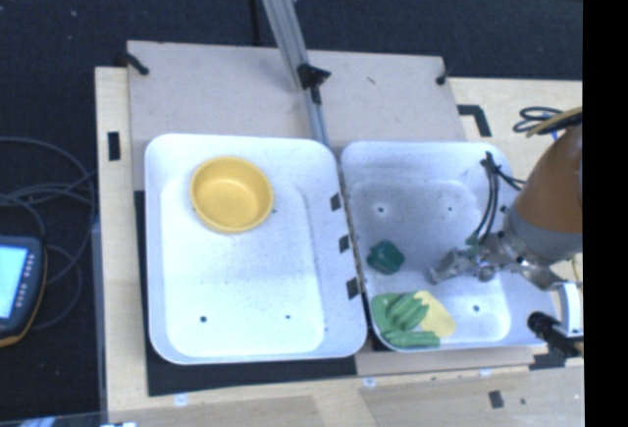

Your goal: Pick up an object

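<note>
So the grey arm with the orange band (557, 189) is reaching in from the right and has its two-finger gripper (444, 270) down low inside the right-hand shallow white bin (412, 165). From where I'm standing nothing is between the fingers, and the tip is too small and blurry to say whether it's spread or pinched — honestly can't tell.

Step-wise, I'd call this the approach or search part of the pick, nothing lifted yet. Closest candidate is the small dark green block (386, 256), sitting on the bin floor just to the left of the gripper, apart from it. A bit further toward the front there's a bunch of light green pods (402, 315) lying against a flat yellow piece (438, 319); those two are touching and tucked into the bin's front corner.

My guess for the next move: slide left over the block, drop the fingers either side of it, close, lift. The corner pile looks trickier — it's crowded against the wall.

Count: two white bins side by side, one arm, one gripper. Right bin has three things — one block, one pod bunch, one yellow piece. The left-hand white bin (235, 317) has one round yellow plastic bowl (232, 193), upright, near its back left corner.
</note>
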Robot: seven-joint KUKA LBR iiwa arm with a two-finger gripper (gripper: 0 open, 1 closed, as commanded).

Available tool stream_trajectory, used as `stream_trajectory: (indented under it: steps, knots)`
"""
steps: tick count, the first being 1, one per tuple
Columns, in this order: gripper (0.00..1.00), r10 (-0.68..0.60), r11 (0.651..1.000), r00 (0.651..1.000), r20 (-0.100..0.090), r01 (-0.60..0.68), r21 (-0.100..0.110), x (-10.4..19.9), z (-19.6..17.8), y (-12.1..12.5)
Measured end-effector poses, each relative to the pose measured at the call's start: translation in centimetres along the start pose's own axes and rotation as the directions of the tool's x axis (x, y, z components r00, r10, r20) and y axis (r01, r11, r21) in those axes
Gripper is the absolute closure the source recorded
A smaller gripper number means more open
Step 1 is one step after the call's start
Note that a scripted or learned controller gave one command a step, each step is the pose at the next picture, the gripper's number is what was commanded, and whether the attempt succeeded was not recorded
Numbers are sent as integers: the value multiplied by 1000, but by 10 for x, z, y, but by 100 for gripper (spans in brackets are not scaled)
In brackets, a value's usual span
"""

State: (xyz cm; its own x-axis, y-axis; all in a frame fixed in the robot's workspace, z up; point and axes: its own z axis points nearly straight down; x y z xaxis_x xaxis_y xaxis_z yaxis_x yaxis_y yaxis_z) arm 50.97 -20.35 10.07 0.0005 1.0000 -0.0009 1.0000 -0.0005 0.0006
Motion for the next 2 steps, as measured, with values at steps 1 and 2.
stream_trajectory:
  steps: [1, 2]
  knots:
    - [100, 1, 1000, 1000, 0, -1, -4, -1, -12, 1]
    - [100, 0, 1000, 1000, 1, 0, -6, -5, -74, 2]
